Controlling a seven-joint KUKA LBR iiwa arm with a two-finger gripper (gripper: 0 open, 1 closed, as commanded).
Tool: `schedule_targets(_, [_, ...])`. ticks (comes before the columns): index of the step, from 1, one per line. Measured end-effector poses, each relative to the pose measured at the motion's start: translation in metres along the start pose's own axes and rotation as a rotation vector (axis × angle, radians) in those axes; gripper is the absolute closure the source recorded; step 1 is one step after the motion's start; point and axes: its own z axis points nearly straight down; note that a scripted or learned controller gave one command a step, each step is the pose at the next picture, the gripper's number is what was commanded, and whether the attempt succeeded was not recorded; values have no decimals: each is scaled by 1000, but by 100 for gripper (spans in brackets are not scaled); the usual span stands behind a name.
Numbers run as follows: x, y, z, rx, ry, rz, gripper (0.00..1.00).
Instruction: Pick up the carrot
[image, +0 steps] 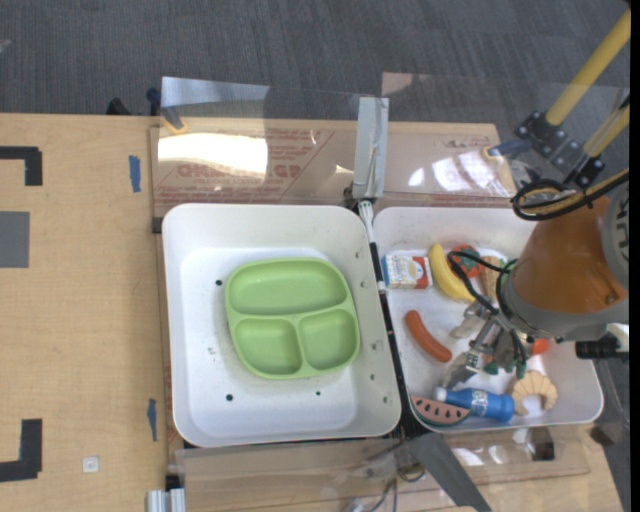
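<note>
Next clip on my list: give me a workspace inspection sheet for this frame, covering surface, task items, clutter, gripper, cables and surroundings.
Surface: two white bins side by side; left bin holds a green divided plate; right bin holds the toys.
Job's things: an orange tip shows beside the gripper, possibly the carrot; mostly hidden, cannot confirm.
Clutter: sausage, banana, small carton, watermelon slice, blue bottle, croissant.
Gripper: gripper low over the right bin, above the bottle; nothing seen between its fingers.
Cables: black cable loop near the arm; green and red wires by the banana.
Surroundings: cardboard bench top, clear panels behind the bins, grey floor.
</note>
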Motion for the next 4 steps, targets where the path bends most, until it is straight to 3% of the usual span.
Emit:
schedule_targets(1, [-11, -73, -52, 5, 5, 230, 0])
schedule_targets(2, [-44, -44, 2, 1, -2, 363, 0])
schedule_targets(3, [2, -41, 0, 0, 1, 243, 0])
schedule_targets(4, [-1, -39, -12, -3, -10, 241, 100])
